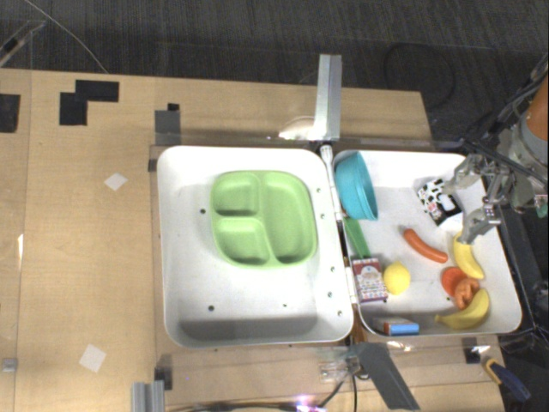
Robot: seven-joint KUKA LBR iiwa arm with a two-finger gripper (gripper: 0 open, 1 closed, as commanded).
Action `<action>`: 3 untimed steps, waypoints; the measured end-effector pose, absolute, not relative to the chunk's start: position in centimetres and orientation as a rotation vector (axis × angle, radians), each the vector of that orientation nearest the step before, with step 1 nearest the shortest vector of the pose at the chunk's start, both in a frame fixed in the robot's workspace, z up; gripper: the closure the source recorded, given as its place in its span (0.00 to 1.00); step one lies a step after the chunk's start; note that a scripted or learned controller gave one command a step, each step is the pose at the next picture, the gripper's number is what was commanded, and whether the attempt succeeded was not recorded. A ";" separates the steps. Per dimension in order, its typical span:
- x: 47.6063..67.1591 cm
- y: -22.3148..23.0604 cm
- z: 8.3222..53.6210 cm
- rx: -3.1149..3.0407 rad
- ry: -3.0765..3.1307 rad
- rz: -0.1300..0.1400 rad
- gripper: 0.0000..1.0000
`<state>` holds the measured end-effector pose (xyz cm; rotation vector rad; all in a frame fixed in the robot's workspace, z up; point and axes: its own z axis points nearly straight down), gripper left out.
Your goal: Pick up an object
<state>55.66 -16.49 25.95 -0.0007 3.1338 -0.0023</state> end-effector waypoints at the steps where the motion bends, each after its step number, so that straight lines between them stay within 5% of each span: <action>1: 53.6 -16.4 17.2 -0.073 3.138 0.000 0.00; 2: 54.9 -15.7 9.0 0.084 3.122 -0.002 0.00; 3: 64.7 -12.0 8.8 0.295 3.116 0.003 0.00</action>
